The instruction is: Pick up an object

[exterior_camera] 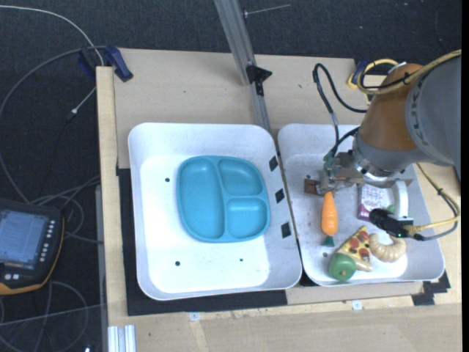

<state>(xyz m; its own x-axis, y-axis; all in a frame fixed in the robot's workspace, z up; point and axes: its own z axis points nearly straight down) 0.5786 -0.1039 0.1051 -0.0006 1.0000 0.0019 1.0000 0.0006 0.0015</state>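
1. Your left bin (146, 196) holds a blue divided plate (222, 198).
2. Your right bin (300, 141) holds a carrot (330, 213), pizza slice (357, 245), green apple (341, 267) and croissant (388, 248).
3. The gripper (327, 187) hovers at the carrot's top.

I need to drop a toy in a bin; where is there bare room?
Left bin: bare floor all round the blue plate. Right bin: bare strip left of the carrot; crowded by pizza slice and green apple.

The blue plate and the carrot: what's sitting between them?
In the camera view, between the blue plate and the carrot lie just white bin floor and the two bins' adjoining rims, bearing small black clips.
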